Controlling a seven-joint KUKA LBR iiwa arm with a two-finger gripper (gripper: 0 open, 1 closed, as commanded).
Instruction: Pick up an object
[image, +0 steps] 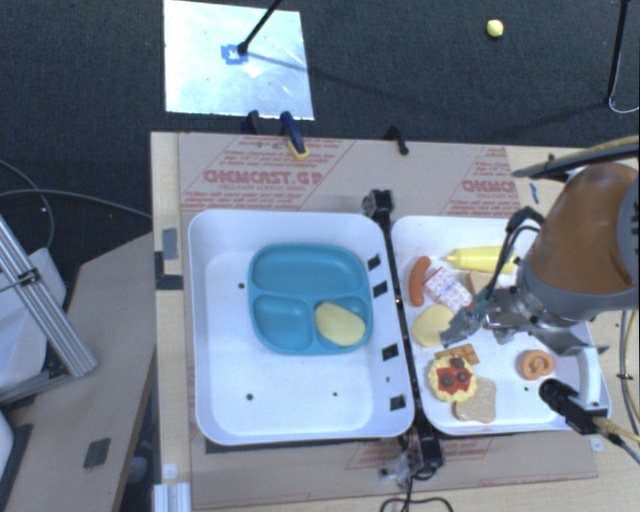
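Observation:
My gripper hangs low over the right bin, its tips just above a pale yellow round piece and next to a white wrapped packet. Around it lie a red sausage, a yellow banana-like piece, a small pizza slice, a toast slice and an orange ring. Nothing is visibly held between the fingers.
The left bin holds a blue divided plate with a yellow oval piece in its lower right compartment. A black divider rail runs between the bins. The arm's orange-banded body covers the right bin's far right side.

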